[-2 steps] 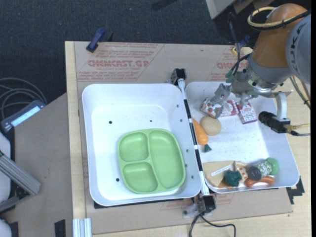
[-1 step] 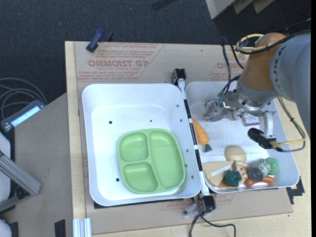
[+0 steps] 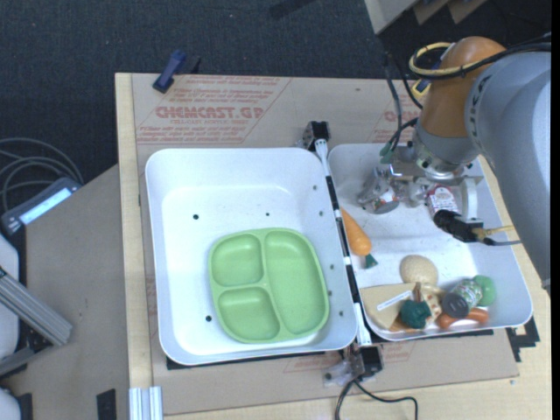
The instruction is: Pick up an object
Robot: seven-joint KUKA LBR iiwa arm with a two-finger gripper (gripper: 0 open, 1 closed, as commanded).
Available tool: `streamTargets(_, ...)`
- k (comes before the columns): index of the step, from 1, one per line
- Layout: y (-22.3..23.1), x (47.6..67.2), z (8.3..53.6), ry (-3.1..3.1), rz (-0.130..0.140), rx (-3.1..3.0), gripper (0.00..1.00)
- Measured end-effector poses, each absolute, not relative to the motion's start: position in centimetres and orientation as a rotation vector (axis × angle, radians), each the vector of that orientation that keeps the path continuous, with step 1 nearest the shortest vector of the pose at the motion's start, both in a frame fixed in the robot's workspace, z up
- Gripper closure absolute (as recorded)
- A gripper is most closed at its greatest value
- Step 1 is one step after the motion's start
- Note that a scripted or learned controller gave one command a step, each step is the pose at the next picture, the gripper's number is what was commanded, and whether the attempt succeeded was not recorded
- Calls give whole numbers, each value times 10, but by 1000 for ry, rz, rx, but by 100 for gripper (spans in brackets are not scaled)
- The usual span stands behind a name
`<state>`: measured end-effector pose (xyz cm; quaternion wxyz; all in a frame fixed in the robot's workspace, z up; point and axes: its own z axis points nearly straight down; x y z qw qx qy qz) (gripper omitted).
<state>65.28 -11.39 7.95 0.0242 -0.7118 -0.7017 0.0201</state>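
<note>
The pincer [image 3: 382, 195] hangs low in the right bin [image 3: 512, 261]; I cannot tell how it is set. A toy carrot [image 3: 354, 232] lies just below-left of it, and mixed small objects [image 3: 437, 300] are piled farther below-right.

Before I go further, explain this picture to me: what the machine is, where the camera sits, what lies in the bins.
One camera looks down at a slant on a bench with two white bins. The grey arm with the orange band reaches in from the right; its gripper hangs low over the right bin. I cannot tell whether it holds anything. The left bin holds a green tray. The right bin holds a toy carrot by the divider and a heap of small toys at its near end.
</note>
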Motion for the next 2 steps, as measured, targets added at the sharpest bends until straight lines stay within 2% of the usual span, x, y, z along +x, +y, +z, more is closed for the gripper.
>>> streamTargets(1, -107, 653, 79, -2172, 73, -2212, 0)
streamTargets(2, -96, 665, 95, -2216, 7, -2220, 100)
